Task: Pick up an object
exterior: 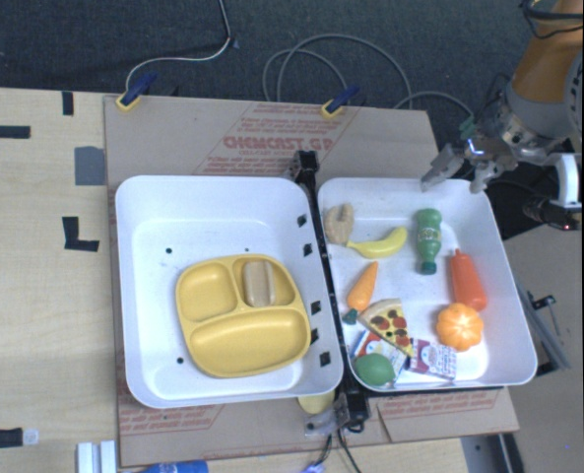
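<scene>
from my remote station i see the gripper (pixel 461 173) hanging with its two fingers spread apart and nothing between them, just above the far rim of the right bin (pixel 503 264), which i take as my landmark. i judge it is parked at the edge so the camera gets a clear look at the toys before a pick is chosen.

inside that bin the candidates lie loose and mostly apart, which favours a clean grasp. nearest the gripper, toward the bin's far side, stands a green bottle (pixel 427 239), with a yellow banana (pixel 380 244) just beside it and a pale, lumpy beige piece (pixel 340 223) next to the bin's left wall. an orange-red bottle-shaped toy (pixel 466 279) lies along the bin's right side, a round orange fruit (pixel 459 326) just nearer than it. a carrot (pixel 362 286) sits mid-bin, tilted. at the bin's near edge a pizza slice (pixel 389 321), a green lime-like fruit (pixel 373 369) and a small printed packet (pixel 431 359) crowd together, touching; i judge these the harder picks.

left of the right bin, the second bin (pixel 134 264) holds a yellow divided plate (pixel 240 315) with a small tan item (pixel 260 282) in one compartment, well apart from the gripper.
</scene>
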`<state>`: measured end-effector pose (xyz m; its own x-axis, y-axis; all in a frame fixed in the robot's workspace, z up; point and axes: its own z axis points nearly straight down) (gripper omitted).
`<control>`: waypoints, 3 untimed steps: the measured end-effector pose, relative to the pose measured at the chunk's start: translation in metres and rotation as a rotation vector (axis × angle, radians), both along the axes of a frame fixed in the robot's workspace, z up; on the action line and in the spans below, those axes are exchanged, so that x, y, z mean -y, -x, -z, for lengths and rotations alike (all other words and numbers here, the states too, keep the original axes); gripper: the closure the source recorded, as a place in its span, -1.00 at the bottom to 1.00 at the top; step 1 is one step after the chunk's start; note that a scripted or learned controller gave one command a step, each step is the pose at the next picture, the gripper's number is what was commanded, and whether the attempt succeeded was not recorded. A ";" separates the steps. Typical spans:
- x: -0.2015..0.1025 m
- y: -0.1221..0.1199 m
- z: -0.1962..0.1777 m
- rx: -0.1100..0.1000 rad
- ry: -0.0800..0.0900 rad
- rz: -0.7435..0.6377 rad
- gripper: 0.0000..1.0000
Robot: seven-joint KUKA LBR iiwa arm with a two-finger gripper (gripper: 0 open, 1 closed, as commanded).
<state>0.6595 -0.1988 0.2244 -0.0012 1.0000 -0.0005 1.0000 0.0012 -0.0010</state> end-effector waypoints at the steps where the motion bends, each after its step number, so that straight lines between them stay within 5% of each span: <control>1: 0.026 0.016 0.144 -0.005 0.001 0.002 -1.00; 2: -0.007 0.068 0.136 0.010 0.005 0.000 -1.00; 3: -0.032 0.034 0.137 0.006 0.004 -0.003 -1.00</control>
